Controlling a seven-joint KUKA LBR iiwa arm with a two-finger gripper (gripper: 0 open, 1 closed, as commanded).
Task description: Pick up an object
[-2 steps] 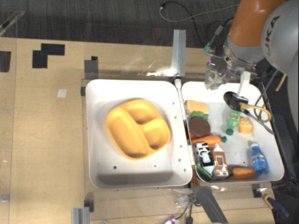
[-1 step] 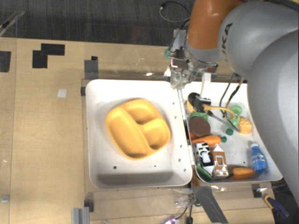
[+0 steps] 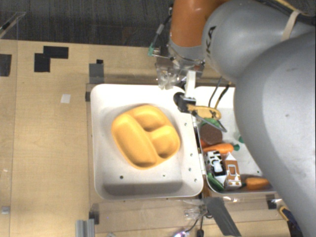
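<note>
Camera view: arm (image 3: 269, 78) hides most of right bin (image 3: 249, 164); pincer (image 3: 169, 81) blurred.

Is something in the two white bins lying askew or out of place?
The yellow divided dish in the left bin lies turned at a slant to the bin's walls. Nothing looks spilled or broken.
</note>
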